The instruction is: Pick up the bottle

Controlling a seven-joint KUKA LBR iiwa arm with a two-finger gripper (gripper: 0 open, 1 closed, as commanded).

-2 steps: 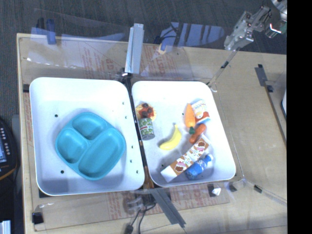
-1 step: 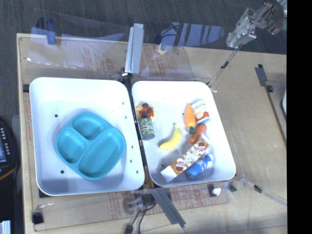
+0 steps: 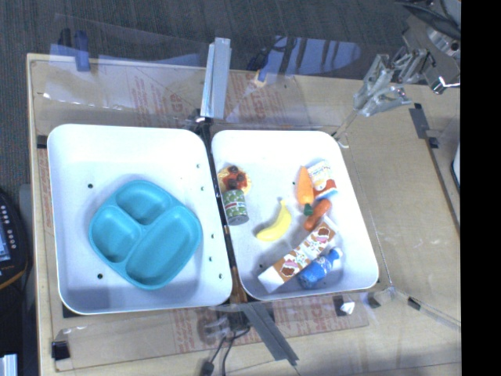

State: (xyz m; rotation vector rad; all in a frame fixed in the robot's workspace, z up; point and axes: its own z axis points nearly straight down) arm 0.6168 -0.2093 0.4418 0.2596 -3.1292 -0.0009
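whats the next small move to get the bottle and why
Probably swing the gripper down-left over the right bin toward the bottle. The gripper sits beyond the bin's upper-right corner, far from it, and the blue bottle lies near the bin's lower edge, touching a long carton.

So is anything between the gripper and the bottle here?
Nothing visible. The gripper sits outside the right bin, past its far right corner. The bottle lies at the bin's near edge, touching a long carton on its left.
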